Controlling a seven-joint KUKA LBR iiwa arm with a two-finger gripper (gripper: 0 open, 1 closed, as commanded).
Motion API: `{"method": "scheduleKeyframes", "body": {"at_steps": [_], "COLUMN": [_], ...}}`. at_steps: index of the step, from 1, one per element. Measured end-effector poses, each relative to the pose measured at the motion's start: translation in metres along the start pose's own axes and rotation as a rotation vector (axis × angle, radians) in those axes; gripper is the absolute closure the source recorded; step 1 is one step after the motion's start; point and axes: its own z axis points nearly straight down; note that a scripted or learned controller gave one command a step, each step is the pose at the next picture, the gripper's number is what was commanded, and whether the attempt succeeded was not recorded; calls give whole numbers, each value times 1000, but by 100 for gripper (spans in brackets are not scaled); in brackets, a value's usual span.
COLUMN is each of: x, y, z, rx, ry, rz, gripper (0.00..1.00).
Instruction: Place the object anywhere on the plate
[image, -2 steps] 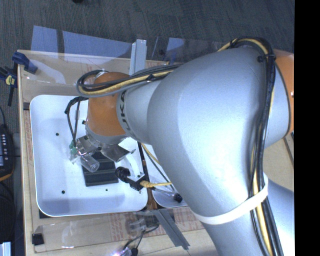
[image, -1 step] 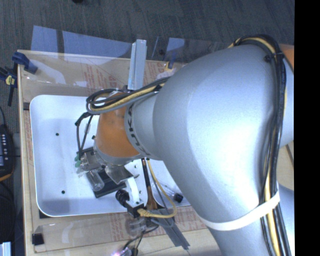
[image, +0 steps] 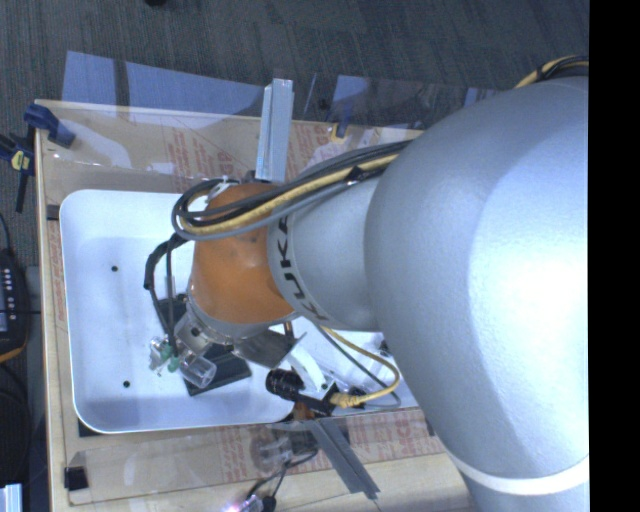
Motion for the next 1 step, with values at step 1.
{"method": "scheduleKeyframes", "body": {"at_steps": [1], "x": [52], "y": [38], "z": [59], "rx": [4], "ry": [2], "rz": [323], "gripper": [100]}}
